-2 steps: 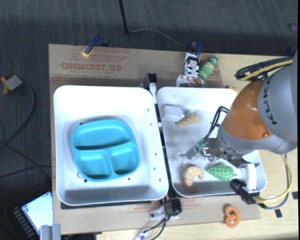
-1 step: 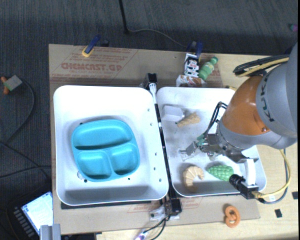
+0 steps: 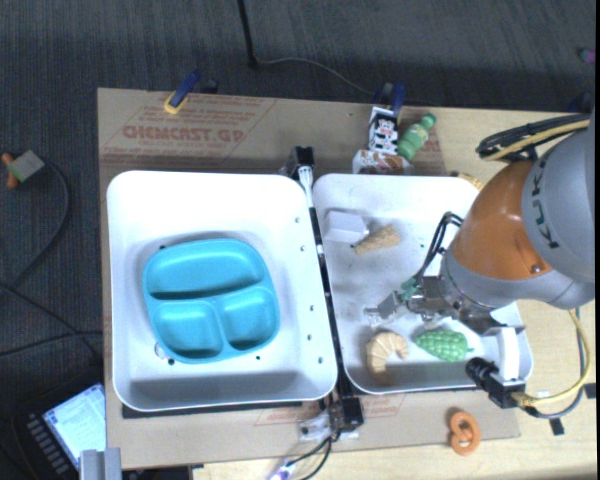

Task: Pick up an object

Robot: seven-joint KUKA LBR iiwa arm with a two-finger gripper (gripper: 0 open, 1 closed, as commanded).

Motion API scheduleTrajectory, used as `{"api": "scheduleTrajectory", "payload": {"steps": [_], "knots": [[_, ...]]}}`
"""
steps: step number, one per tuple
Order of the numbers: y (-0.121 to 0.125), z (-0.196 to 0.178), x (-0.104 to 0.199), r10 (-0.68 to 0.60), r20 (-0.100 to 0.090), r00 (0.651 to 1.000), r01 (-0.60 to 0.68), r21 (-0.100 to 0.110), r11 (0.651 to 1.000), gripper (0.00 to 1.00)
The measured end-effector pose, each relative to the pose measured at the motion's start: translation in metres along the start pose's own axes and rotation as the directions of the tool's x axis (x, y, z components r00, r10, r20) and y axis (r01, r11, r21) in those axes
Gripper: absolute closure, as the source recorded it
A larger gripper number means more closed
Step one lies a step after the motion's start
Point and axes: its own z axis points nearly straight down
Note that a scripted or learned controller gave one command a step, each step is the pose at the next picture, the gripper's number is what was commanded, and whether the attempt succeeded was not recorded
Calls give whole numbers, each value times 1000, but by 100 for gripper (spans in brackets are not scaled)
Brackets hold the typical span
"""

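Grey arm (image 3: 540, 238) over right bin (image 3: 332, 298), hiding its fingers; their state unclear

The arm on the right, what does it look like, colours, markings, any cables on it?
The arm has a rounded grey shell carrying dark lettering, and a broad orange band above the wrist. A thin black cable loops beside the band. The pincer is small, made of grey and metallic parts with a touch of green. Yellow and black cables run behind the arm.
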Motion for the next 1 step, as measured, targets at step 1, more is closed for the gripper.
{"api": "scheduleTrajectory", "payload": {"steps": [1], "knots": [[0, -3, 9, -1, -1, 1000, 1, -1, 1000, 0]]}}
